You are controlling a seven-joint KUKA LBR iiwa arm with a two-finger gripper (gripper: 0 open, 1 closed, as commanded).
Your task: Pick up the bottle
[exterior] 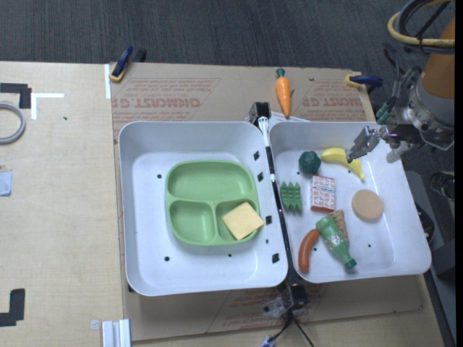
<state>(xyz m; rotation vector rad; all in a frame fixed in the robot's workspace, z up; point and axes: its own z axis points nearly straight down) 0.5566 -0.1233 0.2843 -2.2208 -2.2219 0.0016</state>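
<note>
The green bottle (336,241) lies on its side in the right bin (405,194), near the front, cap pointing to the front right. My gripper (364,143) hangs over the bin's back right part, just right of the banana (338,157), well away from the bottle. Nothing sits between its fingers.
Around the bottle lie a red sausage (307,249), a red-and-white packet (323,193), a tan round disc (367,205), a green ridged piece (290,196) and a dark green ball (309,162). The left bin (137,194) holds a green divided plate (210,201) with a yellow cheese slice (241,220). A toy carrot (282,91) rests behind the bins.
</note>
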